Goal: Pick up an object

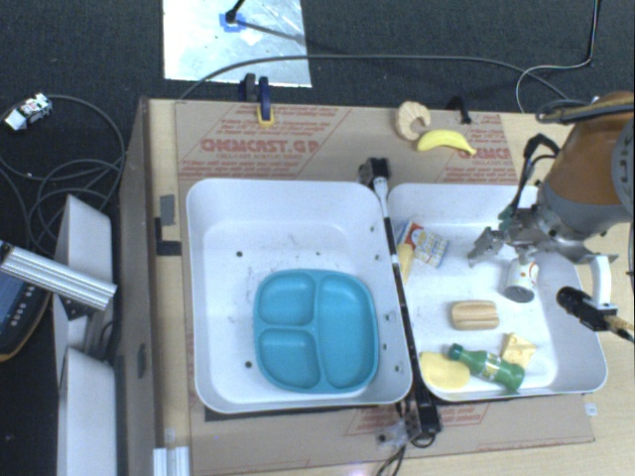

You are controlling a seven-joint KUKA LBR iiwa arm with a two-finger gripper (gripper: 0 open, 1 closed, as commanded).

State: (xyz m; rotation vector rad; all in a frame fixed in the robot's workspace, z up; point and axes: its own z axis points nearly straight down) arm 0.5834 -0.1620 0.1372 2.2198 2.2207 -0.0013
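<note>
The gripper hangs over the upper middle of the right bin, at the end of the grey arm that comes in from the right; whether it is open or closed cannot be told from this angle, and nothing is seen gripped in it. The things to pick lie in that bin; a small white packet with red and yellow print sits near the upper left corner, just left of the gripper; a tan roll lies below the gripper, apart from it; along the near wall a green bottle lies on its side, its neck end touching a pale yellow rounded piece, with a yellow wedge just beside its other end. The left bin holds a blue divided plate, resting flat toward its near side. On the table beyond the bins, a banana lies beside a tan ring-shaped piece.
</note>
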